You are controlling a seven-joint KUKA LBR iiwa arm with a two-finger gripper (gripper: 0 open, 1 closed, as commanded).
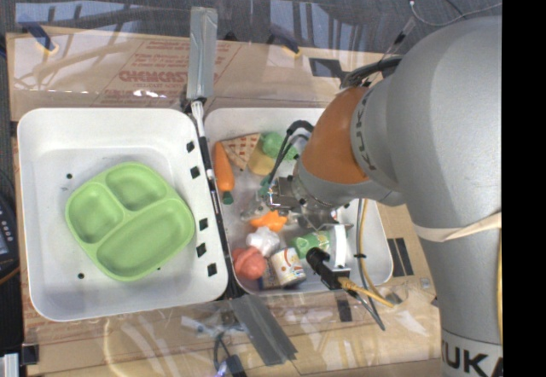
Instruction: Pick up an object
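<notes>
Left bin: we log one green plate, three compartments, lying flat.

Right bin: carrot at 9 o'clock by the divider; toast and green fruit at 11; orange piece centre; red fruit and can at 6.

Gripper: low over the centre clutter, state unreadable to us.

Advice: we would descend straight on one isolated item, probably the orange piece, and avoid neighbours.

Jumbled toy food in the right bin.
</notes>
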